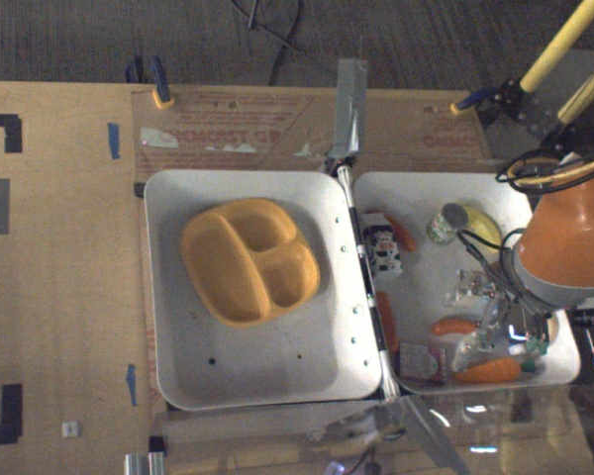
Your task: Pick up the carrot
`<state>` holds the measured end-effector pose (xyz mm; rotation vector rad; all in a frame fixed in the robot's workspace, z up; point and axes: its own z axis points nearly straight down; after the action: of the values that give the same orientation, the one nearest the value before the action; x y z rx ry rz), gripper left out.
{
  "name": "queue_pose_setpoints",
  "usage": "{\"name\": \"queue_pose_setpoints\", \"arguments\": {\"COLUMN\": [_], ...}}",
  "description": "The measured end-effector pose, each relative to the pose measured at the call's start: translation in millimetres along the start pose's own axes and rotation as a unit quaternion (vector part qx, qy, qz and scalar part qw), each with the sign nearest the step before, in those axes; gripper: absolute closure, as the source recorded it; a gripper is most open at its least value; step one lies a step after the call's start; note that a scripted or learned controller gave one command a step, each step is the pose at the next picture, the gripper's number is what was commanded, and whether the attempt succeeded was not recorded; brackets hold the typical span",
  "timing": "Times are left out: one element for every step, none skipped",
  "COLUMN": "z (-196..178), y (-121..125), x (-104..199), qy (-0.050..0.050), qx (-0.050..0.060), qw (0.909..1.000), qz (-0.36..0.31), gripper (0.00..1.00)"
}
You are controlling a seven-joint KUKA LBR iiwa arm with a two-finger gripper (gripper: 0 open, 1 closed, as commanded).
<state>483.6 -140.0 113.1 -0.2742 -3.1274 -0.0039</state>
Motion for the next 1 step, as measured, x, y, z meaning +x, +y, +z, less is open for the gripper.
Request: {"name": "queue_pose_setpoints", "arguments": {"z": [-52.1], "y": [-27.5], "x": [-1.1], "qy": [-0.002], "qx": [0.0], "qw": [0.997], "qz": [-0.077], "gripper": [0.0]}}
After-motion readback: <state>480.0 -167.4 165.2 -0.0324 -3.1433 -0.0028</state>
